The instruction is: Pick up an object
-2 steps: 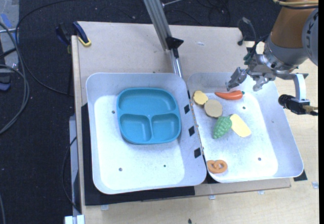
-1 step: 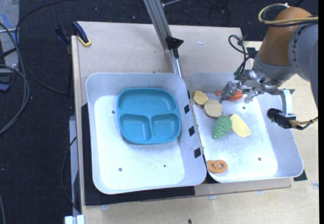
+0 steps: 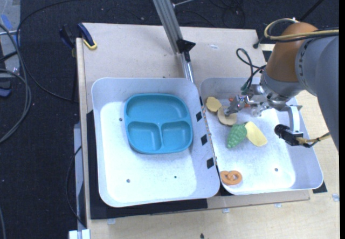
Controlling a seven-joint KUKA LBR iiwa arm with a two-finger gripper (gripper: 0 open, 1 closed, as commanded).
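Camera view, slanted from above. Wooden surface [image 3: 135, 49] w/ two shallow white bins side by side.

Left bin [image 3: 108, 178]: one blue compartment tray [image 3: 159, 123], smooth moulded plastic, rounded corners, three wells; lying flat, prob. as a drop-off target.

Right bin [image 3: 302, 173]: small toy-food pieces clustered near inner wall. Green knobbly piece [image 3: 236, 135], bumpy texture; yellow smooth wedge [image 3: 255, 134] touching it; tan round disc [image 3: 227, 118] just above; small yellow oval piece [image 3: 213, 104] by the bin edge; orange ring [image 3: 232, 178] apart, near front corner.

Hand [image 3: 237, 104] low over the cluster, near tan disc, arm [image 3: 302, 65] reaching in from right. Finger opening: cannot tell, detail too small. Nothing seen between them, so no grasp confirmed.

Judgement: approach stage; nearest candidates tan disc and yellow oval piece. Flat disc likely hard to pinch.
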